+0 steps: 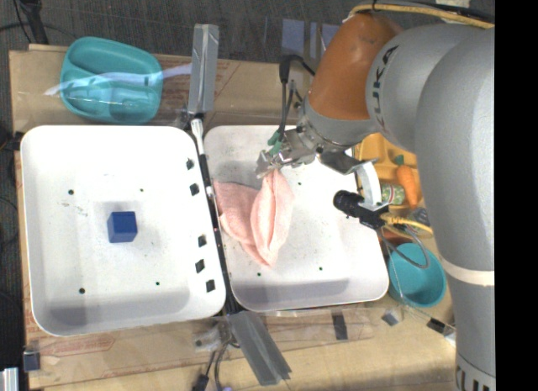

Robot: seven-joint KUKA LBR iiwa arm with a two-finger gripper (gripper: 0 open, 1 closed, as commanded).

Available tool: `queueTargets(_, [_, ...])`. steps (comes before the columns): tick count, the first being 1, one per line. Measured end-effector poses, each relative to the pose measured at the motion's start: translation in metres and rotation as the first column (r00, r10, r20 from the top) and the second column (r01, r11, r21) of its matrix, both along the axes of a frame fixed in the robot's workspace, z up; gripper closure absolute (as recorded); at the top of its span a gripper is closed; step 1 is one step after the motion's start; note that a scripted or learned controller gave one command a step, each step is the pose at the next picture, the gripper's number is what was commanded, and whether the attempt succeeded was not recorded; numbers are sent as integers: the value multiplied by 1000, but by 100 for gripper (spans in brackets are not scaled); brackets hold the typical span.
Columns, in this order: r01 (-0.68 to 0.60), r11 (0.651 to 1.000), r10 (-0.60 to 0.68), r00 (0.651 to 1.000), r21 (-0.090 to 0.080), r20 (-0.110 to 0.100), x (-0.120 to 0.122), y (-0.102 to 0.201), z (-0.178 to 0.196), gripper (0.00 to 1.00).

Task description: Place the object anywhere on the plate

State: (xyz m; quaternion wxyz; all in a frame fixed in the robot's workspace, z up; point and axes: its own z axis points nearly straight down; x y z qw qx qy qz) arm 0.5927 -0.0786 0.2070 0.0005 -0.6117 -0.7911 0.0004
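A pink cloth [256,213] lies in the right bin [336,276] against its left wall. One fold of it is drawn up to a point at my gripper [280,159]. The gripper hangs over the upper middle of that bin and is shut on the top of that fold. The rest of the cloth sags down and left onto the bin floor. A small blue cube [123,225] rests flat on the floor of the left bin [50,297], far to the gripper's left.
A teal scoop-shaped container [109,78] sits on the bench behind the left bin. A teal bowl [418,275] and orange and yellow items [402,177] crowd the right bin's right side, under the arm. A grey bar [202,66] stands between the bins' far corners.
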Motion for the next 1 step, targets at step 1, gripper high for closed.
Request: queueTargets(1, [-11,1000,11,1000,0,-2,11,76,-16,100])
